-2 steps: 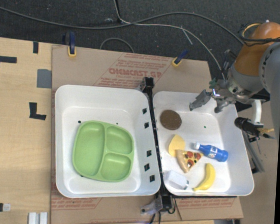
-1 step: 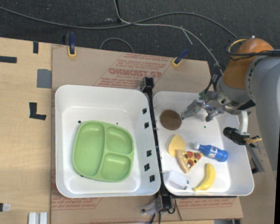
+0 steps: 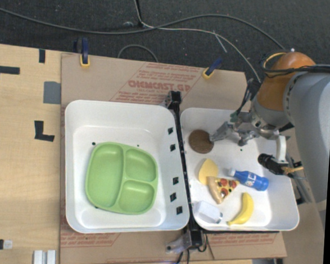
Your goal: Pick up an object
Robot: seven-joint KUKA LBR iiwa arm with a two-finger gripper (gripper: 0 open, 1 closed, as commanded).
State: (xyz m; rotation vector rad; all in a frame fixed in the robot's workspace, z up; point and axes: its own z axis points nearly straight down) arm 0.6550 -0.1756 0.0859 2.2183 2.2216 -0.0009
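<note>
the claw (image 3: 228, 133) hangs over the upper part of the right bin (image 3: 282, 224), its fingers spread wide and holding nothing, just beside a brown round cookie (image 3: 200, 140). below lie a yellow wedge (image 3: 208, 170), pizza slice (image 3: 221, 188), blue bottle (image 3: 251, 180) and banana (image 3: 243, 210). the left bin (image 3: 76, 117) holds a green divided plate (image 3: 122, 178).

Arm (image 3: 302, 104) hides right bin's (image 3: 285, 221) far-right rim behind the gripper (image 3: 236, 132); finger gap too small to read.
</note>
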